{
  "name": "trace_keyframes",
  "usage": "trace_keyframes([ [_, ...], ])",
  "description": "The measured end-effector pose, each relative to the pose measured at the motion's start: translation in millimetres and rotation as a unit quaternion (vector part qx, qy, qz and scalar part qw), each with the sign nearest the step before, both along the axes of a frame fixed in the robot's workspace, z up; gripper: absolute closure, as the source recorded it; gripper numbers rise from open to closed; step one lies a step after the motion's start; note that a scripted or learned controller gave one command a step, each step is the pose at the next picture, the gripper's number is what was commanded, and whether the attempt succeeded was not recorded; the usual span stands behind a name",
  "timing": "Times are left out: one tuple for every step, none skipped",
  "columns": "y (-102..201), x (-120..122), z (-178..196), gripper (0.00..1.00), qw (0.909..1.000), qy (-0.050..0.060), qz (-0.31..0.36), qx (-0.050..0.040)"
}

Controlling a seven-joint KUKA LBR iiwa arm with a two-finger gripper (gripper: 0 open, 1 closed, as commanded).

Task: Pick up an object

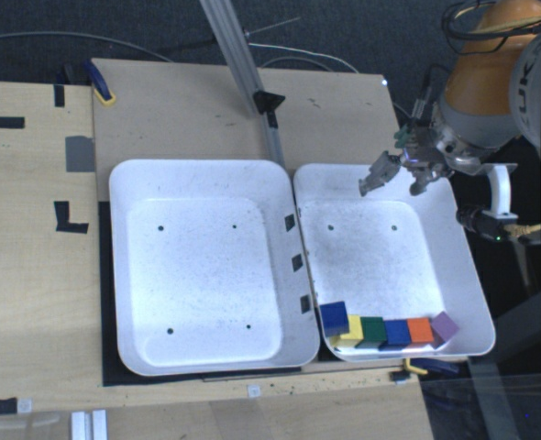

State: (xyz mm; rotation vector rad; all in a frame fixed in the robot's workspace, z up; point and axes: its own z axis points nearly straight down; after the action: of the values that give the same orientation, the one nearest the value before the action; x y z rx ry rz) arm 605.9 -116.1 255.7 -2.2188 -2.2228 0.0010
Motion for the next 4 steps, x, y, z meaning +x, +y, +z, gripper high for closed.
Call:
trace_keyframes([
  [21.1,31.2,78.2,0.0,1.0,-0.005,0.001,-0.0005],
  [-40.8,-77.7,126.0,0.0,1.0,-0.001,-0.004,-0.0011],
  [-74.2,-123.1,106.8,0.0,1.0,0.001,-0.003,-0.0005],
  [-71.7,-120.3,117.5,1.0,1.0,0.0,0.0,-0.0007],
])
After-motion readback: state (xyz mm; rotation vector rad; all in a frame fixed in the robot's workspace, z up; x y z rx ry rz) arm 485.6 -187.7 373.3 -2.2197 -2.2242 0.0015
